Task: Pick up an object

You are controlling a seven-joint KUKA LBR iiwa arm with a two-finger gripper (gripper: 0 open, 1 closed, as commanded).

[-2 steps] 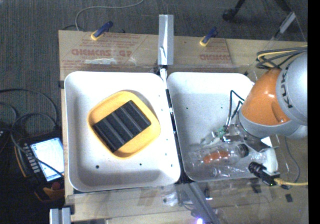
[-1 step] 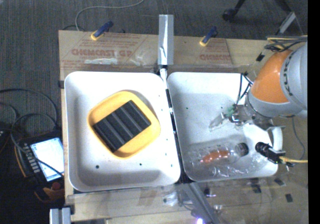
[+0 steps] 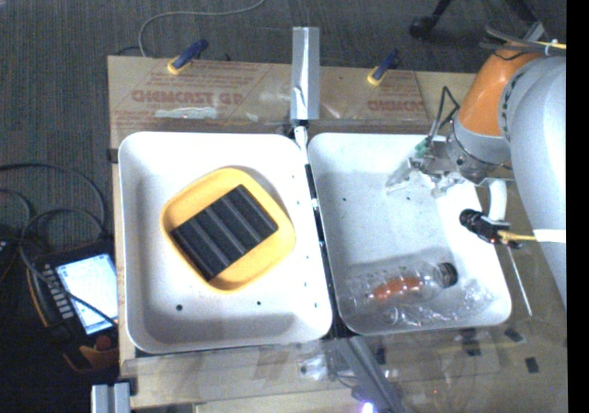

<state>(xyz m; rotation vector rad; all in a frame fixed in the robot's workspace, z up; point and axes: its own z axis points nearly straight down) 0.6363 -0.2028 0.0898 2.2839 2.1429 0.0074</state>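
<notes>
A yellow, rounded block with a black ribbed top (image 3: 228,227) lies in the middle of the left bin (image 3: 140,264). A clear plastic bottle (image 3: 405,284) with a black cap and an orange patch inside lies on its side near the front of the right bin (image 3: 368,209). My gripper (image 3: 425,174) hangs over the back right part of the right bin, well behind the bottle and apart from it. I see nothing held in it.
The arm's orange band (image 3: 483,103) and grey body (image 3: 548,154) cover the right bin's right edge. A black cable end (image 3: 476,221) sticks out below the wrist. A metal post (image 3: 305,71) stands behind the gap between the bins.
</notes>
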